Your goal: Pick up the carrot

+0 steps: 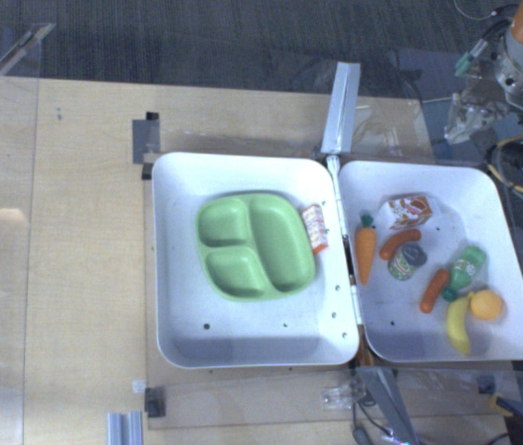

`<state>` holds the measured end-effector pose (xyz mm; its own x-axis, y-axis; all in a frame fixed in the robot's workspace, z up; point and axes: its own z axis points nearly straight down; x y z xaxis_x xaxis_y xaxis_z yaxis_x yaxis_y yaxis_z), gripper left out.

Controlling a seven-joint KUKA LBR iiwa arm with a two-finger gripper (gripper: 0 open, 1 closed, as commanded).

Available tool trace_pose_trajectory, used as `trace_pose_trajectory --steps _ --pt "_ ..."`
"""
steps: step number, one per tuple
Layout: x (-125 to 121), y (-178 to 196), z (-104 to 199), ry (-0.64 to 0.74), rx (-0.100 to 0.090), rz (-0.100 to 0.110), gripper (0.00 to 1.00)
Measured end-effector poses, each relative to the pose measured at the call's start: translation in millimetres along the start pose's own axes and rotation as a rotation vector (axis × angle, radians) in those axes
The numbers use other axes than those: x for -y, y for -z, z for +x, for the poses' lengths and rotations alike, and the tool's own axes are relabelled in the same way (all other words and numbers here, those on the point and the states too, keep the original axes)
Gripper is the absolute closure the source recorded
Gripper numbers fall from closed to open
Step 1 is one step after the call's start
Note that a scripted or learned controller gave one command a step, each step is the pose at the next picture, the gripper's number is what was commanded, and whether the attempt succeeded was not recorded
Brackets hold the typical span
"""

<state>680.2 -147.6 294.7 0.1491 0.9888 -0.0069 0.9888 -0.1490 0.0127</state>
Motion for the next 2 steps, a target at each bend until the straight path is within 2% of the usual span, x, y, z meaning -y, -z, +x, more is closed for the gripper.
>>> trace_pose_trajectory --steps 2 --pt "-4.1 18.9 3.1 0.016 0.003 -0.005 1.0"
